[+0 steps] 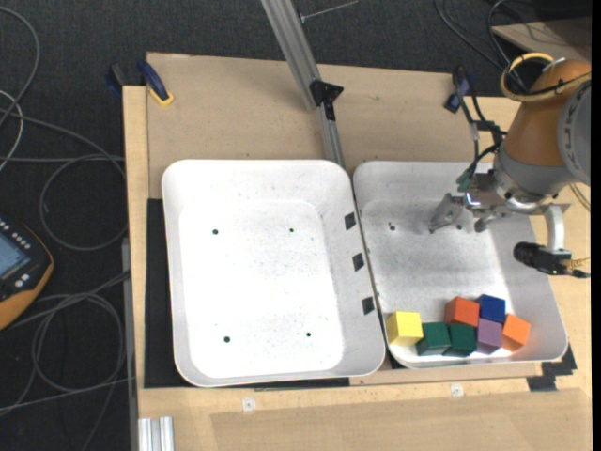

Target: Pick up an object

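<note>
Several small blocks lie clustered in the near corner of the right bin: a yellow block, two green blocks, an orange block, a blue block, a purple block and another orange block. My gripper hangs over the far half of that bin, well behind the blocks. Its fingers are spread open and hold nothing. The grey arm with its orange band comes in from the right.
The left bin stands beside the right one, with black clips along the shared wall. A slanted metal pole rises behind the bins. Cables trail over the dark floor at the left.
</note>
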Robot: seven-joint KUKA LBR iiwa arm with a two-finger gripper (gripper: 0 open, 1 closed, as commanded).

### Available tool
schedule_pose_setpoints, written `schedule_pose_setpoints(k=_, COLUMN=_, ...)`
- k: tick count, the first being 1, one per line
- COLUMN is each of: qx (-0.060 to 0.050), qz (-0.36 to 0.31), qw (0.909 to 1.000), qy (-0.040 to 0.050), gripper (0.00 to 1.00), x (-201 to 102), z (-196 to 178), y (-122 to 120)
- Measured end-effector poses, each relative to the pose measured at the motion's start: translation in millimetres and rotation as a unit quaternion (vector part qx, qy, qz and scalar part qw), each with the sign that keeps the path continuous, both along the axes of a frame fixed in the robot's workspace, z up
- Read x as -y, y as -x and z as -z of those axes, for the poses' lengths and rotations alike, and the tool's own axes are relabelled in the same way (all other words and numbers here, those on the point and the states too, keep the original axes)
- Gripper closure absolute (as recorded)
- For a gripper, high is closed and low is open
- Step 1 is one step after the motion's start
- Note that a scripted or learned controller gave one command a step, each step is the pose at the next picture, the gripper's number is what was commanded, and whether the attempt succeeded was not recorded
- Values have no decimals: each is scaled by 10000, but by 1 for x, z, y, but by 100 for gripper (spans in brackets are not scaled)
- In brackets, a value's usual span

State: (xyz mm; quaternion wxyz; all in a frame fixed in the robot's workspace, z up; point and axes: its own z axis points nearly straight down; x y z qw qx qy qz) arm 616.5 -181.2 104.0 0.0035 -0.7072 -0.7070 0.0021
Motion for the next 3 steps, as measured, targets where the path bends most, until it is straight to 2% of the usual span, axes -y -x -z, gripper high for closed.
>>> schedule_pose_setpoints(k=1, qx=25, qz=0, qw=10000, qy=7, gripper=0, x=0, z=5, y=0)
schedule_pose_setpoints(k=2, qx=46, qz=-2, qw=10000, qy=5, gripper=100, x=0, z=-8, y=-1)
schedule_pose_setpoints(k=3, qx=80, qz=-15, qw=10000, qy=17, gripper=100, x=-7, z=-66, y=-11)
